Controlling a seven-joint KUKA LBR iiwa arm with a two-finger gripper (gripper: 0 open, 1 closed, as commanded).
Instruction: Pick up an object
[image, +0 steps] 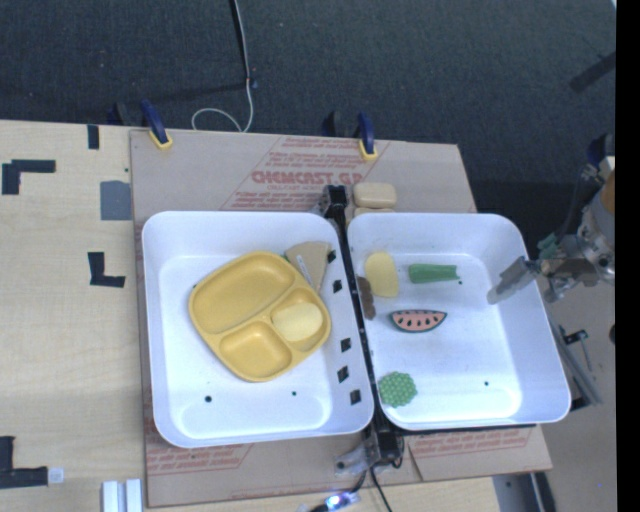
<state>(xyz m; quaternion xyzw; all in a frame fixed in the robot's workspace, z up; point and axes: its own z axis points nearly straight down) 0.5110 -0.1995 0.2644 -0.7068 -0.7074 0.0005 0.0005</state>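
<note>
The right bin (500, 235) holds a watermelon slice (418, 320), a green block (433, 272), a pale yellow piece (381, 274) and a round green leafy piece (397, 388). A small brown piece (366, 298) lies against the divider. My gripper (512, 281) hangs over the right bin's right rim, to the right of the green block and the watermelon slice and apart from both. Nothing shows in its grasp.
In the left bin (165, 300) lies a yellow divided plate (250, 305) with a pale yellow piece (298, 322) in one compartment, and a beige wedge (312, 259) beside it. A beige block (375, 195) rests on the cardboard behind the bins.
</note>
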